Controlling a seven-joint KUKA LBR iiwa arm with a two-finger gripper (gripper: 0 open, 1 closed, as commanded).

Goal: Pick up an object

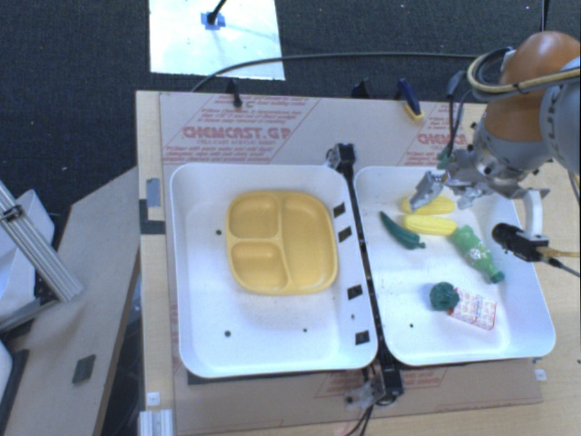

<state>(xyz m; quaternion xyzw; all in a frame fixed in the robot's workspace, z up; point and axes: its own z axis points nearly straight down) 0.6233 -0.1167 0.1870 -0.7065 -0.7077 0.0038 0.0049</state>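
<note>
1. The bench (245,125) is carrying two white bins side by side; the left bin (200,334) is sitting at about 8 o'clock of the view and the right bin (526,334) at about 4 o'clock.
2. The arm (536,89) is reaching in from 2 o'clock, with its orange band above the wrist.
3. A yellow tray (280,242) with three compartments is lying in the middle of the left bin.
4. The gripper (425,193) is hanging over the upper part of the right bin, just at 12 o'clock of the corn. Its fingers are spread a little, and nothing is sitting between them.
5. A green bottle (477,252) is lying tilted in the right bin, at 4 o'clock of the corn.
6. The corn (430,223) is lying near the gripper, and a second yellow piece (438,206) is touching it from above.
7. A green pepper (400,231) is lying just at 9 o'clock of the corn.
8. A red and white packet (473,308) is lying at 6 o'clock of the bottle.
9. A dark green broccoli (443,295) is touching the packet at its 9 o'clock side.
</note>
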